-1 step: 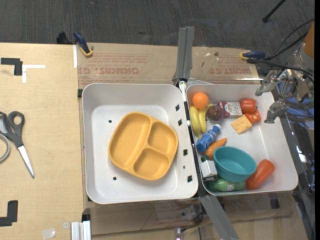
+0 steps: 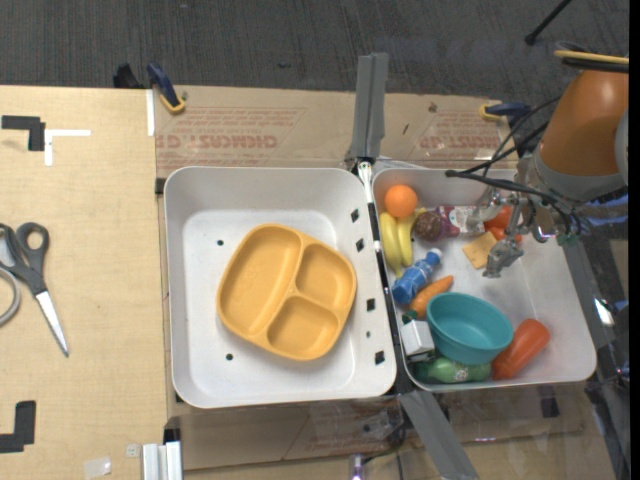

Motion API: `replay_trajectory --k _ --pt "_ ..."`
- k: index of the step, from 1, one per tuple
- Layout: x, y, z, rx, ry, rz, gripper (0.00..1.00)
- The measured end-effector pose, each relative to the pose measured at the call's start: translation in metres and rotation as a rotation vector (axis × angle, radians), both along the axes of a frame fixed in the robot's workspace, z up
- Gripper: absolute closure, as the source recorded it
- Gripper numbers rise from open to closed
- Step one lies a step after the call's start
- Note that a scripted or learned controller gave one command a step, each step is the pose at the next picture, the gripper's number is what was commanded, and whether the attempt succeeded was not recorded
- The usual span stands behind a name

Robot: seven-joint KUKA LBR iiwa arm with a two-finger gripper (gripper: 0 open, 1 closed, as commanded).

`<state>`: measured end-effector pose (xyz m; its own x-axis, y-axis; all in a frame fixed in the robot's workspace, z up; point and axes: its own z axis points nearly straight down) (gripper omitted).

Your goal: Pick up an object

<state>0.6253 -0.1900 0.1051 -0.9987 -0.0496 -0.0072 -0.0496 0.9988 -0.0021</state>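
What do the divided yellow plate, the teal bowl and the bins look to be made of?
The divided yellow plate looks like molded plastic, matte: uniform colour, soft rounded compartment ridges, no glare. The teal bowl also seems plastic, slightly satin, with a thin even rim. The bins appear to be white plastic, smooth, with rounded corners and faint sheen; coated metal can't be ruled out.

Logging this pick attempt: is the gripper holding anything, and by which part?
Cannot be told: the gripper hangs low over the right bin, its tips blurred.
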Motion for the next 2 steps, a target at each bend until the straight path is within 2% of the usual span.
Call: replay_trajectory --k 1,2 --pt "-0.018 0.026 -0.003 -0.003 -0.017 -0.139 0.00" --pt "-0.018 0.077 -0.003 -0.002 -0.015 -0.130 0.00"
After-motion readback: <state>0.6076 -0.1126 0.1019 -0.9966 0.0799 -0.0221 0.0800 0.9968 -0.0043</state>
